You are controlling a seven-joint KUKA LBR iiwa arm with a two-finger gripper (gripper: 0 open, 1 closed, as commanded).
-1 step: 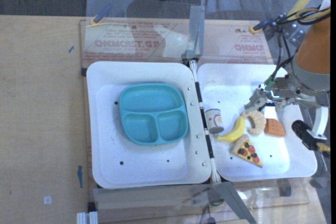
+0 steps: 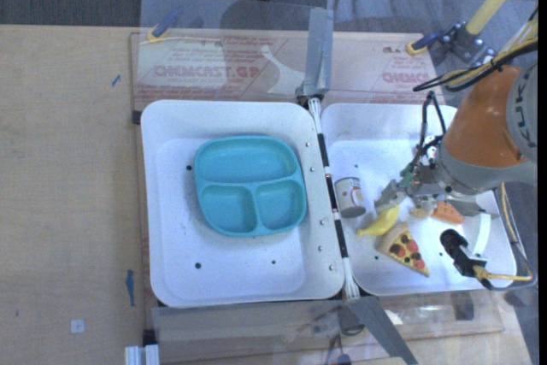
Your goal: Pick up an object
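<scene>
The gripper (image 2: 408,191) is hanging low in the right bin (image 2: 367,132), and whether it is released or clenched cannot be told. A yellow banana (image 2: 381,221) is lying just below it, with a pizza slice (image 2: 405,250) beside and a small can (image 2: 348,196) to the left.

We see a grey arm (image 2: 523,111) | fat orange band (image 2: 483,128) | thin black cables (image 2: 430,120) | small metal gripper (image 2: 402,191)

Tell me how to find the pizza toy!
Look in the right bin, the one the arm reaches into. Near its front edge lies the pizza slice, just below the yellow banana. It is the only triangle, with red and dark dots on top.
</scene>
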